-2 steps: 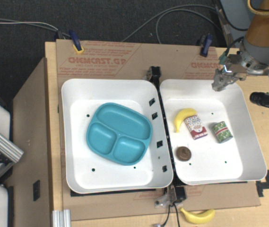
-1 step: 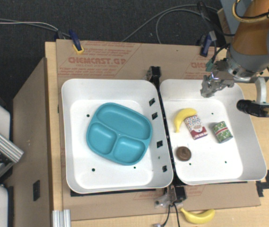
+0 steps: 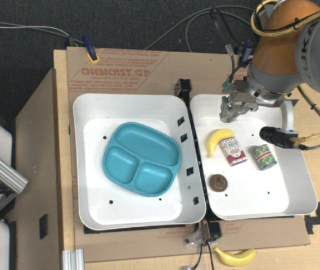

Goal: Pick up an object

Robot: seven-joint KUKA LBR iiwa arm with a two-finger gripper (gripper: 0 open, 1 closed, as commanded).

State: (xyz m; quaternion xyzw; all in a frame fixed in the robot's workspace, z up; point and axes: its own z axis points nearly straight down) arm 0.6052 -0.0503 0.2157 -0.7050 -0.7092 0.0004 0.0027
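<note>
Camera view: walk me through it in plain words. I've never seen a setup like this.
This is one fixed camera looking down at a slant on a bench. The grey and orange machine at the upper right is a robot arm; its tool hangs over the right bin, with nothing seen between its fingers. That bin holds a banana, a small red and white box, a green packet and a brown disc. The left bin holds a blue divided plate. A second banana lies outside, at the bench's front edge.

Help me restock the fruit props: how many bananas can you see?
2. One banana lies in the right bin, touching the red box. A second banana lies outside the bins at the bench's near edge. More may be hidden under the arm.
</note>
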